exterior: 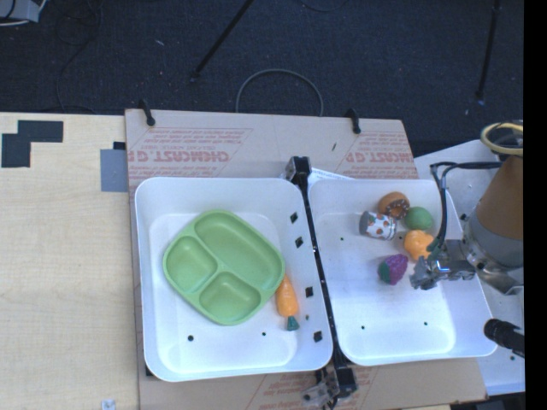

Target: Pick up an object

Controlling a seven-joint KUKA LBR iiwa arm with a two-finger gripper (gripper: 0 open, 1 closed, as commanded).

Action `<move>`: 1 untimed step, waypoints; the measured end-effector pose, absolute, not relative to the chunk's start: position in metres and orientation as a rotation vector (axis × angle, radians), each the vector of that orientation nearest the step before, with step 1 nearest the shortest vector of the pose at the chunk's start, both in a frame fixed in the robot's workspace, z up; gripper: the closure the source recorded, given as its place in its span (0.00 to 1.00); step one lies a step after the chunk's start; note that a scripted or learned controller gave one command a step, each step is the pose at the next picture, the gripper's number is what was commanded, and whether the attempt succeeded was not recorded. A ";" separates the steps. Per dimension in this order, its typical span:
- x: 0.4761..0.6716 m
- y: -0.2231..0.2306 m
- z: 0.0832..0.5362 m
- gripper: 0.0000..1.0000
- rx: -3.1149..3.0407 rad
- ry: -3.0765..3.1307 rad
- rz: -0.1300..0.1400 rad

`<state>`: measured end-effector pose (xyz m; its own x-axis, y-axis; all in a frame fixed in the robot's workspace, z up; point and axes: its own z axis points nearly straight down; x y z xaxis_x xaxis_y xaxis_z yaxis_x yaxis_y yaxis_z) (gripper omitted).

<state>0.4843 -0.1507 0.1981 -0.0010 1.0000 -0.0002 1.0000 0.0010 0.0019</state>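
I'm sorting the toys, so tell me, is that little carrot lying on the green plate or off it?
Off it. The carrot lies on the left bin's white floor, against the green plate's right edge.

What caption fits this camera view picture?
Gripper low in right bin beside purple toy; green plate in left bin.

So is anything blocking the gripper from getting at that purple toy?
Nothing visible does. The gripper sits in the right bin, right beside the purple toy, with bare bin floor between them. The orange ball lies just above that gap, close enough that it might get bumped.
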 end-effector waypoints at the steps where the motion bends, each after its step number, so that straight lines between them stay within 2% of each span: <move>1: 0.486 -0.146 0.241 1.00 2.219 2.222 0.002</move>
<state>0.4860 -0.1459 0.2414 -0.0013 1.0000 -0.0002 1.0000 0.0013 0.0016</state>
